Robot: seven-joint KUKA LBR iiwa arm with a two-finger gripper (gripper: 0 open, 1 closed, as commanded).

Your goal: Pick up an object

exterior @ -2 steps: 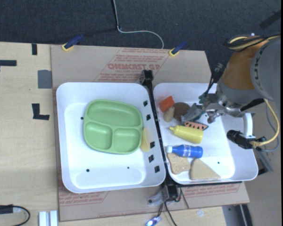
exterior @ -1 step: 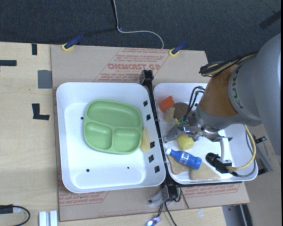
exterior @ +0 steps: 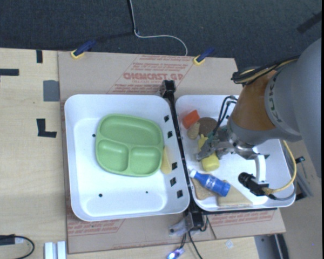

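Gripper (exterior: 209,149) low in the right white bin (exterior: 281,144), amid a small heap of objects.

One small yellow block (exterior: 210,163) lies just under the fingertips, touching them; whether the gripper is spread or closed on it cannot be told. Nearby are one orange block (exterior: 190,117), one round brown piece (exterior: 207,125), one blue bottle with a white cap (exterior: 211,183) and one flat tan piece (exterior: 233,199). The left white bin (exterior: 81,144) holds one green three-compartment plate (exterior: 130,145), one yellow item (exterior: 166,160) at its right edge.
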